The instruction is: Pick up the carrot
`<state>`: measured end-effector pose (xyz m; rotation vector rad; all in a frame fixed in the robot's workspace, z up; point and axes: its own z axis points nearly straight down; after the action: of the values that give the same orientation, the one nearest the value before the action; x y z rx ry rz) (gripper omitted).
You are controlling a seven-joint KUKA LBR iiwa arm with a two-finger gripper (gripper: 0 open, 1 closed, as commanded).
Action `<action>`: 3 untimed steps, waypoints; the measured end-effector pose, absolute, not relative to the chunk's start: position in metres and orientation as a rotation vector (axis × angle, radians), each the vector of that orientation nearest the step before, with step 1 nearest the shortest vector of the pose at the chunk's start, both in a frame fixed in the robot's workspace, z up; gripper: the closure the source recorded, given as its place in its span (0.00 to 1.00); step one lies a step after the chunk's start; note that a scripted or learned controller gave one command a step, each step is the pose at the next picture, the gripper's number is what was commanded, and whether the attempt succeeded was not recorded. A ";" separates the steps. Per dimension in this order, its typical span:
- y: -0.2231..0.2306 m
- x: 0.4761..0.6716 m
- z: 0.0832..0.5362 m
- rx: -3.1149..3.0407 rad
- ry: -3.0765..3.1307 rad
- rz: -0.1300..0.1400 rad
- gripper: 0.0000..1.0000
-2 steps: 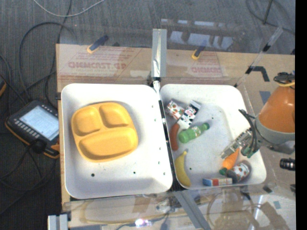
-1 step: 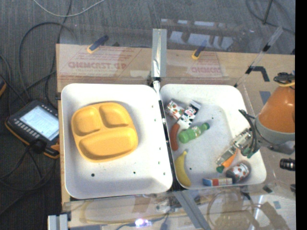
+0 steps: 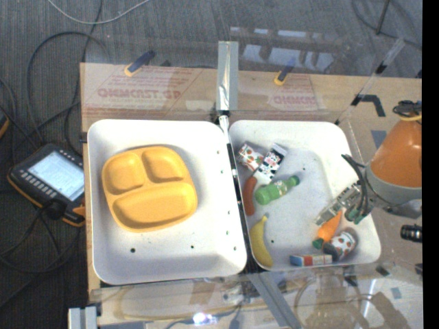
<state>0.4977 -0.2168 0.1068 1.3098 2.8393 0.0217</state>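
Carrot (image 3: pixel 330 227) lay in the right bin (image 3: pixel 322 139) at about 4 o'clock, tilted, leafy end toward a small round tin (image 3: pixel 345 242); loose toys seemed tossed in at random. Gripper (image 3: pixel 341 206) sat at the carrot's upper end, touching or just above it. Whether it was clenched or released: cannot tell. Arm (image 3: pixel 401 157) leaned in from 3 o'clock, orange band above the wrist. Yellow divided plate (image 3: pixel 149 187) filled the left bin.

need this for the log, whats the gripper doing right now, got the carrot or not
Gripper: down on the carrot in the right bin; open or shut cannot be told, and no hold is confirmed.
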 end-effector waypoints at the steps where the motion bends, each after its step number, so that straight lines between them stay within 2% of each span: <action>1: -0.207 0.491 0.093 0.914 2.981 -0.007 1.00; 2: -0.152 0.485 0.211 0.480 3.104 0.002 1.00; 3: -0.152 0.485 0.211 0.479 3.104 0.004 0.00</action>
<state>0.4852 -0.1518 0.2114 0.4790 3.1043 0.0037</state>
